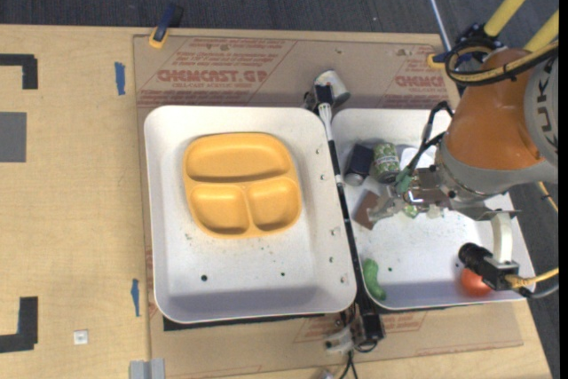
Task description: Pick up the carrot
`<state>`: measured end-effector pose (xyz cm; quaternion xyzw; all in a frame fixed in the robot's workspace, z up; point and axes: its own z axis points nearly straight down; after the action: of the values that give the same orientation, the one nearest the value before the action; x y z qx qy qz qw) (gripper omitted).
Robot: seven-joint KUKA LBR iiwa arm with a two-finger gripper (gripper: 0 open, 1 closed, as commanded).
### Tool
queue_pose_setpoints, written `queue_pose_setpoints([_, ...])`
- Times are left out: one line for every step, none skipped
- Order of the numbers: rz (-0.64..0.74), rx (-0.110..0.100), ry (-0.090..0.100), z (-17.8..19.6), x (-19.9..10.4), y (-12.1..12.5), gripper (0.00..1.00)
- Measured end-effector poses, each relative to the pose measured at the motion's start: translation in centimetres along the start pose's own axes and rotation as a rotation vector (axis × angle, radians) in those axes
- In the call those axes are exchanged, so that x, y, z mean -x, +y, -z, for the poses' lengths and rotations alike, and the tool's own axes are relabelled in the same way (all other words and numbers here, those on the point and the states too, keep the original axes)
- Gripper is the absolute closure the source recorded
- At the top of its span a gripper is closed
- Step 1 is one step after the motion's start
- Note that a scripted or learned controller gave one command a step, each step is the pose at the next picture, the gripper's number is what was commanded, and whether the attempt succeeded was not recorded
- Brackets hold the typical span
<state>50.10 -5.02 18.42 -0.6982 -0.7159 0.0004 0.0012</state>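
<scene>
Near right bin's [417, 293] corner, carrot [475, 281] half hidden, end effector [410, 195] grip state unclear

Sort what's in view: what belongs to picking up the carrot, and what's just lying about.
For the job: claw; right bin; carrot, orange, in that bin's lower right corner.

Lying about: yellow tray; left bin; green piece; small can; dark block; brown piece.

Carrot [475, 282]: orange, small, lying in right bin's near-right corner, partly hidden behind black fitting.
</scene>
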Motion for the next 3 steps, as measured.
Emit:
queue_pose_setpoints([0.188, 0.004, -0.001, 0.0, -6.0, 1.6, 0.0])
queue_pose_setpoints([0.209, 0.0, 0.0, 0.0, -5.1, -1.4, 0.0])
queue_pose_setpoints([0.209, 0.004, -0.001, 1.0, -5.2, -1.3, 1.0])
